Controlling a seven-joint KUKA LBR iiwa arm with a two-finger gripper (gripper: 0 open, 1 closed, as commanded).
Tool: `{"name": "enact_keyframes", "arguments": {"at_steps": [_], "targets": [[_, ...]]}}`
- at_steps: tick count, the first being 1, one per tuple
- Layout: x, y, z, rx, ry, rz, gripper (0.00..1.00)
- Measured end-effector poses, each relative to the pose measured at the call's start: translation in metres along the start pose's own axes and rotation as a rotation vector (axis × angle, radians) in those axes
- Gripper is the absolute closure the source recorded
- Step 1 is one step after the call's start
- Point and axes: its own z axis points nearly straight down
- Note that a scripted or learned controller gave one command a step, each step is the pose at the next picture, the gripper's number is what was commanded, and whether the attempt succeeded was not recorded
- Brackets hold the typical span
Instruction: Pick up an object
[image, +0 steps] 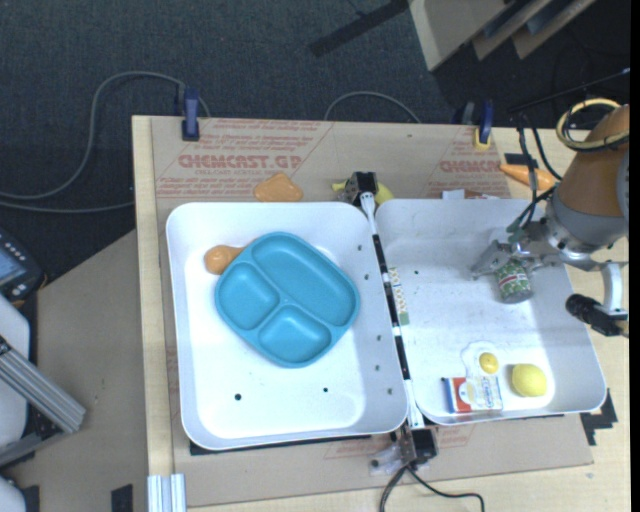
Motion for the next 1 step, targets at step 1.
{"name": "enact_keyframes", "arguments": {"at_steps": [1], "targets": [[-0.0052,-0.0008,-0.0124,-0.003,-0.012,0.003,1.00]]}}
